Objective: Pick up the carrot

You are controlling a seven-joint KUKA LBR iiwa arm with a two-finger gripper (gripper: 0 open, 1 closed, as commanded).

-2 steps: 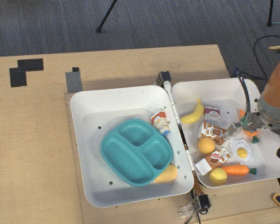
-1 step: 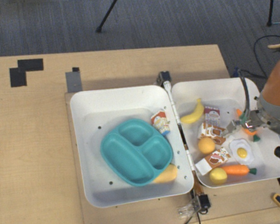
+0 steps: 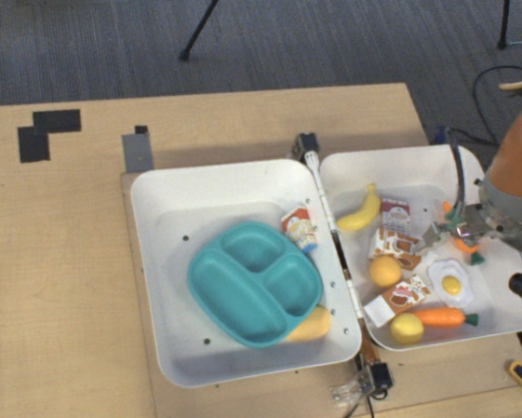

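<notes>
The carrot (image 3: pixel 441 318) lies along the near edge of the right bin (image 3: pixel 499 324), beside a lemon (image 3: pixel 406 328) and just near of a fried egg (image 3: pixel 451 284). The claw (image 3: pixel 457 225) hovers farther back; I cannot tell how it is set. It should come nearer, straddle the carrot crosswise, avoiding the egg. The left bin (image 3: pixel 162 289) holds a teal plate (image 3: pixel 255 283).

A lab: wooden bench (image 3: pixel 53 274), two white bins (image 3: pixel 155 262), tripod legs (image 3: pixel 206 17).

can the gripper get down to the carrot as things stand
Probably yes. The carrot lies uncovered at the near edge of the right bin, beside the lemon and below the fried egg. The gripper hangs just above that bin, though neighbours crowd the carrot's left end.
</notes>
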